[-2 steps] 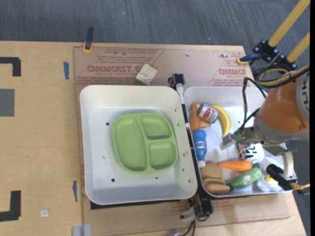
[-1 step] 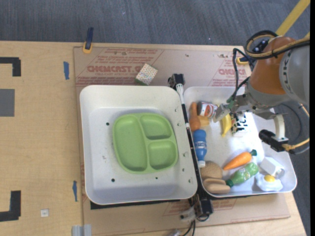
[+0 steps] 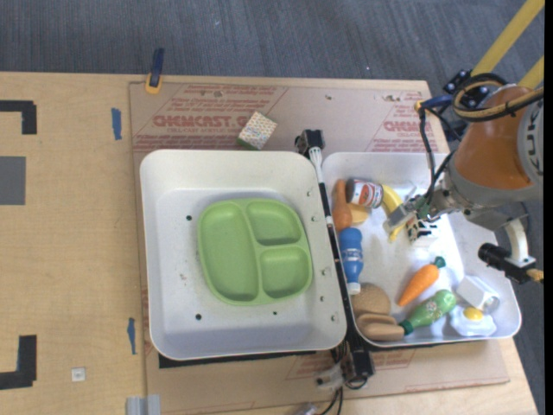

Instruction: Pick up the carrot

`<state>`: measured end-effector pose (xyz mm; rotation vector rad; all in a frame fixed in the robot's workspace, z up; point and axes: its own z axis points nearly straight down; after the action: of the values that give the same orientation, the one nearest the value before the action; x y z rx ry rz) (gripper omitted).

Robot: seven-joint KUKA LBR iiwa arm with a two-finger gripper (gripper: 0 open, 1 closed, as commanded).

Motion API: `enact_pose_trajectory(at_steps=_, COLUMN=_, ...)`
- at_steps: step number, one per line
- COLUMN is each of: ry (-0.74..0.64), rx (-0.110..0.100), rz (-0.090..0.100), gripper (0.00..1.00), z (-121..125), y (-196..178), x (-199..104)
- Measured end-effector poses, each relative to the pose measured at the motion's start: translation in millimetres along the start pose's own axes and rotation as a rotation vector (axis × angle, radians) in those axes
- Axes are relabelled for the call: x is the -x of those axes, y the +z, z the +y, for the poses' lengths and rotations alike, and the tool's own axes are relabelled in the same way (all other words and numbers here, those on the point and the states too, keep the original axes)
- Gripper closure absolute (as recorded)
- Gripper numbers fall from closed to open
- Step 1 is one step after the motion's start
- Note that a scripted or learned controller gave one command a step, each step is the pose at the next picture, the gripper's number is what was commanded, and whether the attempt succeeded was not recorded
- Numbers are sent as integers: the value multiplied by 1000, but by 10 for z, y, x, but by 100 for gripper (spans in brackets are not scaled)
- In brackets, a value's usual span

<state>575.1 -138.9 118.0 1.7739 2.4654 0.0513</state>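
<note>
The carrot (image 3: 421,282) lies tilted in the right bin (image 3: 505,322), a green bottle (image 3: 429,310) just at its 6 o'clock. The gripper (image 3: 413,219) hovers toward 12 o'clock; whether its jaws are parted I cannot tell.

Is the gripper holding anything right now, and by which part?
Nothing is visibly held. The gripper sits above the right bin, and the carrot lies apart from it, ungrasped.

Orange carrot (image 3: 421,283) with a green top lies diagonally at the frame's lower right, green end pointing up-right.
</note>
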Motion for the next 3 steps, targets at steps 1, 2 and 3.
enact_pose_trajectory(at_steps=1, ry=-157, rx=5, rz=0, gripper=0, z=-197, y=-11, x=88)
enact_pose_trajectory(at_steps=2, ry=-156, rx=4, rz=-11, gripper=0, z=-444, y=-16, x=139)
enact_pose_trajectory(at_steps=3, ry=-450, rx=-53, rz=63, gripper=0, z=-769, y=161, x=-362)
